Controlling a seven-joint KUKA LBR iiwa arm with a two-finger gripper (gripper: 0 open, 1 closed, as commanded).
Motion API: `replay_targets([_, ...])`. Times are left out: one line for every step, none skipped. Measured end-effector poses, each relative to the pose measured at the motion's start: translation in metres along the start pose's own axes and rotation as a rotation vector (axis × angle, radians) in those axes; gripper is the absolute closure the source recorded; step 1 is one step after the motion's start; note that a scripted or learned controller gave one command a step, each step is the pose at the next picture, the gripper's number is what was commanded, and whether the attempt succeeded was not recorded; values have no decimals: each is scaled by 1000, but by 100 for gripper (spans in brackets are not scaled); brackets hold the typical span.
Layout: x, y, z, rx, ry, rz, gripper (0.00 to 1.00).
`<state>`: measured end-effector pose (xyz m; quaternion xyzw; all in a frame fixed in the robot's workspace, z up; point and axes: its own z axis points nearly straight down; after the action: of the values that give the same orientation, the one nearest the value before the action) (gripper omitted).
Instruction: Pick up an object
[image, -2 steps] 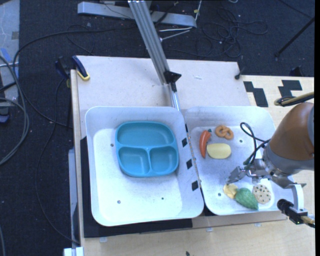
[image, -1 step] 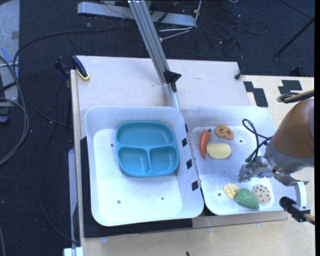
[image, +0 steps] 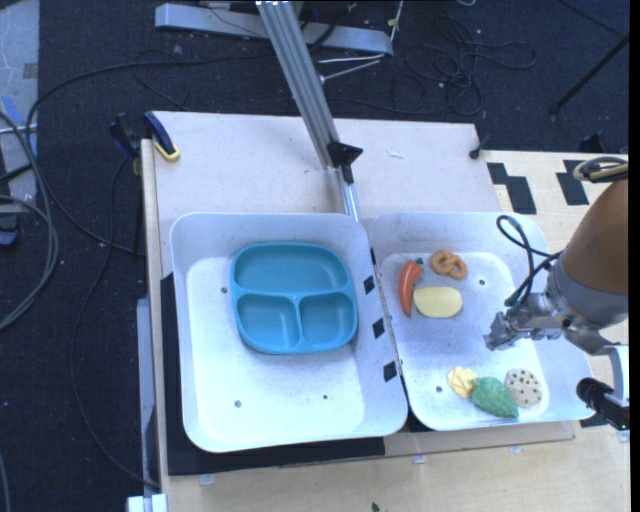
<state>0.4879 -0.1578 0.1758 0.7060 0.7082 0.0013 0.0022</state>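
In the right bin (image: 395, 300), an orange pepper (image: 407, 286) stood lengthwise at nine o'clock, touching a pale yellow lump (image: 438, 302). A pretzel (image: 449, 265) lay at twelve. Toward six sat a yellow piece (image: 461, 381), a green leaf (image: 494, 396) and a speckled cookie (image: 523, 387).

Left shallow white bin (image: 200, 400) holds a teal plastic three-compartment tray (image: 295, 298), sitting in the bin's upper half, slightly rotated. Right shallow white bin (image: 430, 405) butts against the left one; black clips (image: 381, 326) run along the shared edge. Both bins sit on a pale wooden tabletop (image: 250, 160). Silver aluminium pole (image: 305, 85) slants down from the top of view and ends at a black bracket (image: 343, 155) just behind the bins' seam. Blue-and-yellow handled clamp (image: 160, 137) at the tabletop's far left corner. Black square markers (image: 518, 185) on the tabletop's far right. Dark carpeted floor (image: 70, 300) with loose black cables (image: 60, 215) on the left.
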Motion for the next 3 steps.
replay_targets([6,6,-61,-2,-1,-1,100])
replay_targets([6,8,-98,0,-1,0,100])
replay_targets([57,18,-100,3,2,-5,100])
